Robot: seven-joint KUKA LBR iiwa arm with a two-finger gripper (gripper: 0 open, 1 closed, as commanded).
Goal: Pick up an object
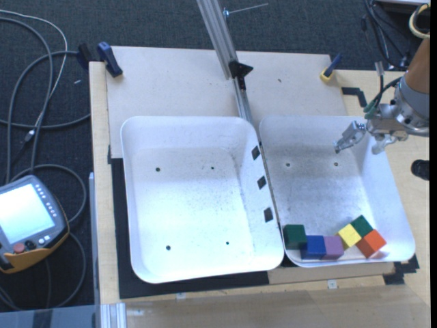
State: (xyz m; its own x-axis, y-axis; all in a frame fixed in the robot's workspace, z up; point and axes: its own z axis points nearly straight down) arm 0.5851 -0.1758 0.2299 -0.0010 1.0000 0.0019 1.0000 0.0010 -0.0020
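Note:
Several small blocks lie in a row along the near edge of the right bin (311, 183): dark green (295, 235), blue (315, 247), purple (333, 246), yellow (349, 235), a green one (362, 223) and orange (372, 243). My gripper (362, 140) hangs over the far right part of that bin, well away from the blocks. Its fingers (347, 137) are spread open with nothing between them.
The left bin (191, 197) sits beside the right one, with black clips on the shared rim (261, 182). A slanted aluminium bar (217, 29) rises from the back. Blue (109, 59) and yellow (330, 70) clamps hold the board. A teach pendant (24, 217) and cables lie left.

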